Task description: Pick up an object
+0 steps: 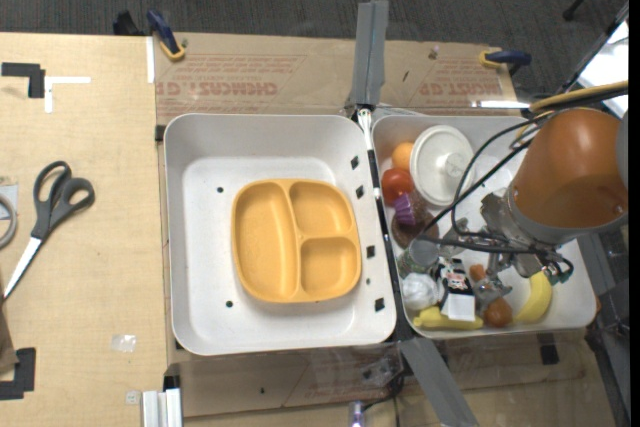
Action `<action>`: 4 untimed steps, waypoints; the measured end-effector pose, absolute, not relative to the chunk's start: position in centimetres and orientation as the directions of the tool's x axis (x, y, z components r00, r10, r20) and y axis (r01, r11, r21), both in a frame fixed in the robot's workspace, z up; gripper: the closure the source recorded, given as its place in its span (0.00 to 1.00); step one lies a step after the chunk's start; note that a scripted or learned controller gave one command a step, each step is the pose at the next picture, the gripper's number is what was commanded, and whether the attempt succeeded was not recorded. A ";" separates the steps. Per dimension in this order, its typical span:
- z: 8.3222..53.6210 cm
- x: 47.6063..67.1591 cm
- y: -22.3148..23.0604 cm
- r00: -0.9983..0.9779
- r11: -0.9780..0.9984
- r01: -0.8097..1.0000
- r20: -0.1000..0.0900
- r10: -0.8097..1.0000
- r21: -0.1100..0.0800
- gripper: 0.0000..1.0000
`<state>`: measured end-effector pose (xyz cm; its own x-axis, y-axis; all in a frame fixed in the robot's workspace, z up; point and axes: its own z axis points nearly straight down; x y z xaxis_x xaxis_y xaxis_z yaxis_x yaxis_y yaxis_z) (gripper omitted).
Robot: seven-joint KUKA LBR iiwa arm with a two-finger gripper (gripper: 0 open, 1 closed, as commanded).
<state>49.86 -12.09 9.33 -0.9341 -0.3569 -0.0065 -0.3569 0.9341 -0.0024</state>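
My gripper (478,277) sits low in the right bin (590,315); I cannot tell its state, the wrist masks it. Candidate object: the banana (536,298), just beside me toward the bin's near-right corner. Judged light, soft, curved, easily bruised; best taken across its middle. Obstructions: a small brown ball (497,314) and a yellow piece (440,318) close below me, a white lid (441,162) beyond me, cables (480,175) crossing. The yellow divided plate (297,239) lies well apart in the other bin.

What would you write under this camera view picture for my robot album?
Grey robot arm reaches into the right white bin of toy food; a yellow divided plate sits alone next door.
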 end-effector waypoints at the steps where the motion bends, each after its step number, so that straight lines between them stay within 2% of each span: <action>1: 9.3 58.6 -12.8 -0.964 0.964 -0.267 -0.005 -0.267 -0.001 0.00; 2: 10.7 59.0 -21.4 -0.952 0.952 -0.306 -0.007 -0.306 -0.004 0.00; 3: 9.2 52.6 -22.1 -0.972 0.972 -0.236 -0.003 -0.236 0.000 0.00; 4: 9.4 56.1 -22.1 -0.944 0.944 -0.330 -0.007 -0.330 -0.003 0.00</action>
